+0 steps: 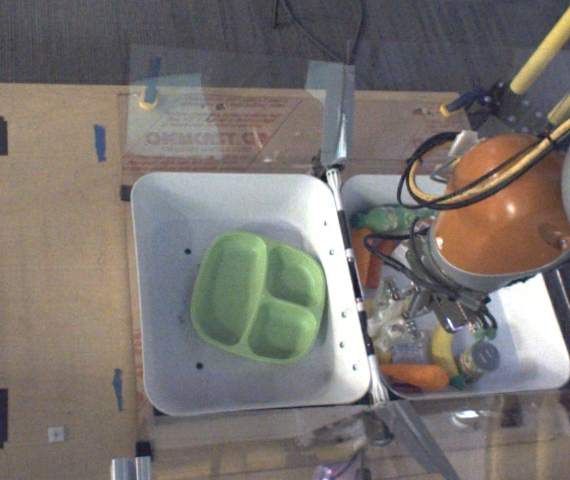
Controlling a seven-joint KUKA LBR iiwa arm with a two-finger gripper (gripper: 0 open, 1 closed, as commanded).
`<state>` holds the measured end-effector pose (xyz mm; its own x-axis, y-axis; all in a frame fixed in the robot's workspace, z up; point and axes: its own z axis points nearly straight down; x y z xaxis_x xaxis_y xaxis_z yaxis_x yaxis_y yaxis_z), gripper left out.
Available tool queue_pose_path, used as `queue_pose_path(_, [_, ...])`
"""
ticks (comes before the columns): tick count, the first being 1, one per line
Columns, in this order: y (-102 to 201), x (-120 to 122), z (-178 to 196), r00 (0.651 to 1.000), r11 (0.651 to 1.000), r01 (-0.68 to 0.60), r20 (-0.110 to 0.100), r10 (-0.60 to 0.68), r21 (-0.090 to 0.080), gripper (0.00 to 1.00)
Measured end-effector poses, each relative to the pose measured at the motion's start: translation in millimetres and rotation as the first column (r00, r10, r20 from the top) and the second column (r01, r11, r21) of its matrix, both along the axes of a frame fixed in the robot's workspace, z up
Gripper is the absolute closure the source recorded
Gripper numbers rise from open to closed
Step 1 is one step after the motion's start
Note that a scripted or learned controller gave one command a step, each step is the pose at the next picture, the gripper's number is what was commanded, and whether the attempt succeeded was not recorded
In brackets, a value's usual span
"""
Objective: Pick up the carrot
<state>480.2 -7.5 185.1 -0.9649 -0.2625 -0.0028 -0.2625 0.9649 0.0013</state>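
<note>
Notably, the main risk is a wrong or empty grab, since the right bin is crowded and the arm's orange band hides much of it. At left centre, the left bin (165,368) holds a green divided plate (259,296), sitting empty. Right of centre, the right bin (550,358) holds the carrot (417,375) along its lower edge, a second orange piece (367,258) higher up, and a yellow item (443,349) nearby. The gripper (423,308) hangs above this clutter; whether it is spread or closed cannot be told.
</note>
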Motion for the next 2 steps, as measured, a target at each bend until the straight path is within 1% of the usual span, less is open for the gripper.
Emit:
queue_pose_path(1, [-26, 9, 0, 0.976, 0.976, -0.216, 0.004, 0.216, -0.001, 1.0])
queue_pose_path(2, [-37, 11, 0, 0.79, 0.79, -0.613, 0.004, 0.613, -0.002, 1.0])
